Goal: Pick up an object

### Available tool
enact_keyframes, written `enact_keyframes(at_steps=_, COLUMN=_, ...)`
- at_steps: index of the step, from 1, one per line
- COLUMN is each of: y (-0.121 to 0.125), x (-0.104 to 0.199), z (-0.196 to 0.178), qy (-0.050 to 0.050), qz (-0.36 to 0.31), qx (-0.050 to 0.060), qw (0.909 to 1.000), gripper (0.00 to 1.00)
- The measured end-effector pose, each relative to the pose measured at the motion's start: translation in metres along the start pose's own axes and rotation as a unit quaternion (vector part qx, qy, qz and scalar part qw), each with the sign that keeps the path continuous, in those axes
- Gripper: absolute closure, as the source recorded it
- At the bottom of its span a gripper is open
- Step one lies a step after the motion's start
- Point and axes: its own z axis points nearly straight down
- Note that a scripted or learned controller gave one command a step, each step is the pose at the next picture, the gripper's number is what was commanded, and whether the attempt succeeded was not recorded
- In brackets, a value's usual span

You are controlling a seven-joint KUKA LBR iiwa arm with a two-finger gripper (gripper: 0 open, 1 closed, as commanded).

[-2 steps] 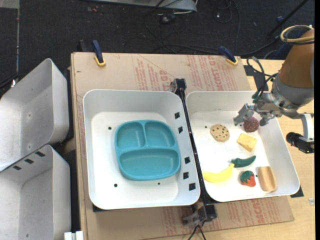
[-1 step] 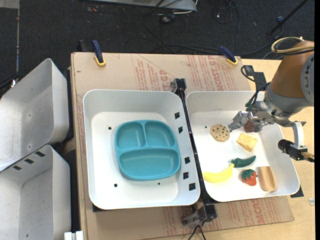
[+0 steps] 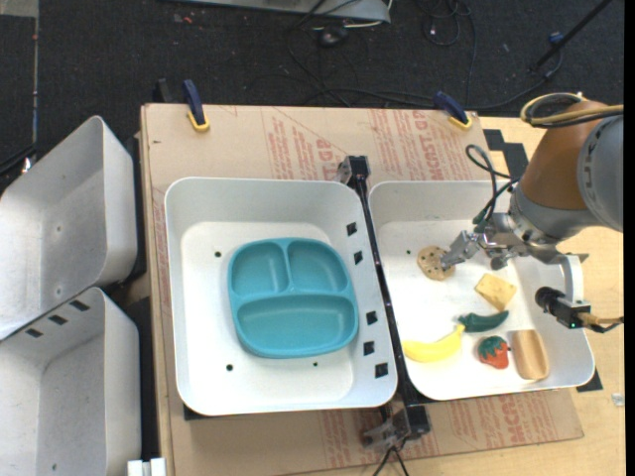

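Note:
The right bin holds several toy foods. A round tan cookie lies at its left middle and a yellow cheese wedge at its centre. Near the front lie a green pepper, a yellow banana, a red strawberry and a tan bread roll. My gripper hangs low over the bin, just right of the cookie and above-left of the cheese wedge. I see nothing held in it.
A teal divided plate lies in the left bin. A black divider strip runs between the bins. Two spare white tubs stand off the bench at the left. The arm's orange band looms over the right bin's far corner.

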Motion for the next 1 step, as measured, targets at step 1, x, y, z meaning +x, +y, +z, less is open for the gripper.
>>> enact_keyframes(at_steps=1, y=0.0015, x=0.0007, z=-0.0123, qy=0.0, qz=0.0, qx=-0.003, qw=1.0, gripper=1.0)
